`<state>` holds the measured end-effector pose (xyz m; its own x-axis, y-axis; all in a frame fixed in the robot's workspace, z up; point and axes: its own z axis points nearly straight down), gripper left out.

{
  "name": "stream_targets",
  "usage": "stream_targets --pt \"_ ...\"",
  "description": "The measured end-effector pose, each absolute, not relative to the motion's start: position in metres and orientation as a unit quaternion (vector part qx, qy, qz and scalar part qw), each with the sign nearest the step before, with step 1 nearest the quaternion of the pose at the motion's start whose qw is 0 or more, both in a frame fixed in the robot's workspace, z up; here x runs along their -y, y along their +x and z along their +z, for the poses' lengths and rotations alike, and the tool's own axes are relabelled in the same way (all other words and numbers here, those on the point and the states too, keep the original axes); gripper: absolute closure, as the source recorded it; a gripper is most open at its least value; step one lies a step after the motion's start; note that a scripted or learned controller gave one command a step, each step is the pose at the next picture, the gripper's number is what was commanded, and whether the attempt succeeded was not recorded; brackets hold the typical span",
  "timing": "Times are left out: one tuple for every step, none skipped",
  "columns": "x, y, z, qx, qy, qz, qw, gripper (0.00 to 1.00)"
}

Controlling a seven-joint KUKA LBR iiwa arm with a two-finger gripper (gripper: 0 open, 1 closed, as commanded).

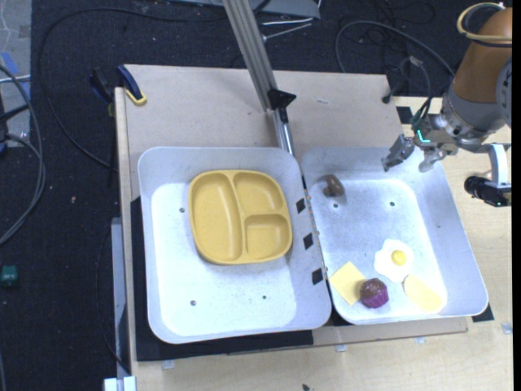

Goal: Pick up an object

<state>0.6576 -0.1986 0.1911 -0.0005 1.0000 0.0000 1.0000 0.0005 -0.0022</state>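
Purple toy [374,292] (no readable label) touches yellow cheese slice [348,282].

Around the brown lump [333,186] the right bin [423,210] floor lies bare; fried egg [395,258] and purple piece [374,292] crowd well below it

The arm [480,63] is cut off by the right edge, and the small brown object [333,186] is too blurred to identify.

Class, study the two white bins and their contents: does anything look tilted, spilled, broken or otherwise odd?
Nothing looks spilled or broken. The yellow divided plate lies flat in the left bin, slightly rotated. In the right bin, the fried egg, cheese slice, purple piece and brown piece lie apart.
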Motion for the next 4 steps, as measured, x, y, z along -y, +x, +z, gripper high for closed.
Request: stream_targets --pt "0.199 0.659 0.193 0.708 -0.707 -0.0001 -0.001 0.0" --pt "0.196 0.653 0.149 0.707 -0.707 0.0011 0.001 0.0" --pt "0.195 0.653 0.095 0.708 -0.706 0.0011 0.001 0.0" --pt "0.196 0.654 0.11 0.709 -0.706 -0.0001 -0.002 1.0"
